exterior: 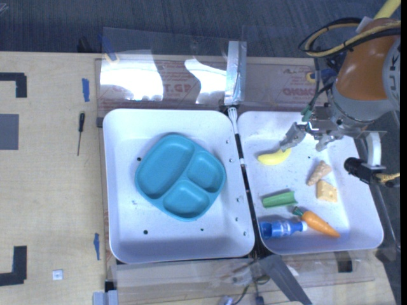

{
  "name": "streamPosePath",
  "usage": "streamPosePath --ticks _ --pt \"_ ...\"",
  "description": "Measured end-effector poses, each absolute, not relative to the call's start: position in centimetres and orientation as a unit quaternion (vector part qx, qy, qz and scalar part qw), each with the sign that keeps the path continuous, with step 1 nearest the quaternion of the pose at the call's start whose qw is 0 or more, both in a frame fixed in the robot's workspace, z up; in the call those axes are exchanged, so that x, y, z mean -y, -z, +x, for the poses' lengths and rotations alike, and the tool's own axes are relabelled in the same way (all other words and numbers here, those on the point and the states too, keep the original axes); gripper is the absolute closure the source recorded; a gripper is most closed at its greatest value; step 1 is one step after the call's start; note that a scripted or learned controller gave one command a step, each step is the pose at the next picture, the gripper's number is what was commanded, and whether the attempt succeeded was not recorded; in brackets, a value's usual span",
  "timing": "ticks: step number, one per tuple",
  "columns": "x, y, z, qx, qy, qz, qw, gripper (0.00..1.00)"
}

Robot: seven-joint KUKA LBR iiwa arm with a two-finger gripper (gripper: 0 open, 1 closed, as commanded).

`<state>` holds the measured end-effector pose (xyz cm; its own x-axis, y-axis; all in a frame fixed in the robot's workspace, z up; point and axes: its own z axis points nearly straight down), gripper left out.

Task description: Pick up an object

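The gripper (308,136) hangs spread and grasping nothing over the right bin (362,234); one finger nears the banana (273,158). A blue divided plate (180,175) fills the left bin (121,189).

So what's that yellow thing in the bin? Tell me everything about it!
The banana is small, yellow and curved, like a smooth plastic toy. It lies flat on the floor of the right bin, near the top left part. The gripper hangs just above its right end. Nothing else in the bin touches it.
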<state>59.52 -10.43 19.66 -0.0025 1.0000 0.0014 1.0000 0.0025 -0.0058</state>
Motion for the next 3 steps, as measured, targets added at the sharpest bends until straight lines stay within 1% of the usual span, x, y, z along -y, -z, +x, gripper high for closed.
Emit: streamPosePath --ticks 1,2,3 --pt "20.5 -13.6 58.8 0.715 -0.0038 -0.699 0.004 0.00" --pt "20.1 -9.3 56.0 0.717 0.0009 -0.697 0.000 0.00" --pt "20.1 -9.9 56.0 0.717 0.0000 -0.697 0.001 1.00"
